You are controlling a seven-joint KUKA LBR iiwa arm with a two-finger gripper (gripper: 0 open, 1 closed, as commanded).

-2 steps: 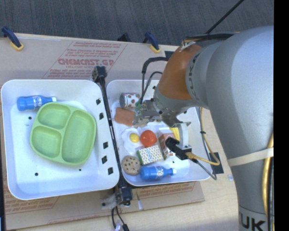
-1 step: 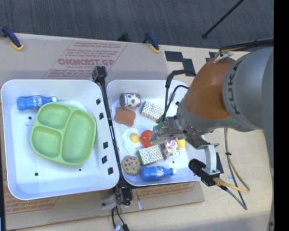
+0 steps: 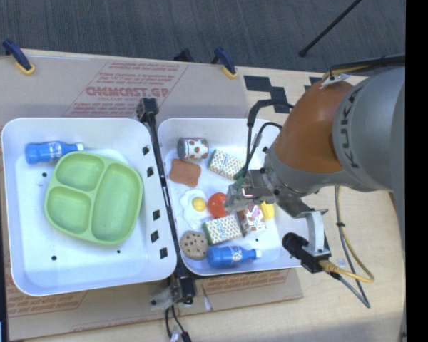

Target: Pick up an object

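Observation:
The right bin (image 3: 271, 258) holds several toy foods. At its back stand a small can (image 3: 192, 148), a brown slab (image 3: 185, 172) and a patterned box (image 3: 225, 164). Nearer the front lie a fried egg (image 3: 195, 204), a red tomato (image 3: 217, 205), a second patterned box (image 3: 222, 229), a cookie (image 3: 193, 244) and a blue bottle (image 3: 232, 255). My gripper (image 3: 241, 192) is low in this bin, just right of the tomato and above a small pink-and-white carton (image 3: 255, 219). A yellow piece (image 3: 268, 211) peeks out beside the carton. The wrist hides whatever lies beneath it.
The left bin (image 3: 21, 262) holds a green divided plate (image 3: 94, 199) and a blue bottle (image 3: 50, 150) at its back left. A black divider (image 3: 159, 191) runs between the bins. The arm's body (image 3: 328, 141) overhangs the right bin's right side, with cables (image 3: 346, 269) trailing.

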